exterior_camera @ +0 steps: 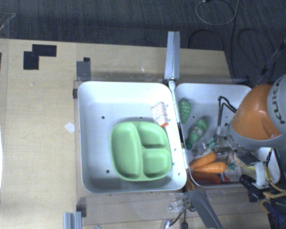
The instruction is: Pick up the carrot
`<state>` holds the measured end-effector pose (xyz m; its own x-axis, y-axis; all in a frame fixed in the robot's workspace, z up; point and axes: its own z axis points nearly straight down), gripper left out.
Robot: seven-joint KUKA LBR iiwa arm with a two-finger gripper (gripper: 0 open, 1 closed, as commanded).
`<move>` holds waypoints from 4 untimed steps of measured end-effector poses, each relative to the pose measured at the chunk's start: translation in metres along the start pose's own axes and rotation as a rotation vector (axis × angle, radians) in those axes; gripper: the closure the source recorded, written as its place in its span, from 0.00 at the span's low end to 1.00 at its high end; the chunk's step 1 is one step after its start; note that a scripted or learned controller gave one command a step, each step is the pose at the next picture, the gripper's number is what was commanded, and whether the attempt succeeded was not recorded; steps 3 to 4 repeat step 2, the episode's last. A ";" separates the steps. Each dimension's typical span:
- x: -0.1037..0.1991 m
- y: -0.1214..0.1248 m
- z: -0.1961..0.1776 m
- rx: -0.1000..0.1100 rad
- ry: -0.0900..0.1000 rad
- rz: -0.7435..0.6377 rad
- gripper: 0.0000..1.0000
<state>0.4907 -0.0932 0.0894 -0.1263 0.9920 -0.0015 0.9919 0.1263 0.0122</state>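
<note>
Two orange carrots lie side by side at the near end of the right bin [205,92]: one carrot [203,160] slants up to the right, the other carrot [210,168] lies just below it. My gripper [222,146] hangs low over the bin, just above and to the right of the upper carrot's thick end. The grey arm with its orange band [256,116] covers the bin's right side. I see nothing lifted off the bin floor.
In the right bin lie a green bumpy item [184,109], a green bottle-like item [196,130] and a red object [207,178] under the carrots. The left bin [93,128] holds a green divided plate [140,150] and a small red-and-white packet [159,113].
</note>
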 end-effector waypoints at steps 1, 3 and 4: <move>0.001 0.004 -0.012 -0.010 -0.002 -0.003 1.00; 0.042 0.004 -0.114 0.007 0.001 0.052 1.00; 0.042 0.004 -0.114 0.007 0.001 0.052 1.00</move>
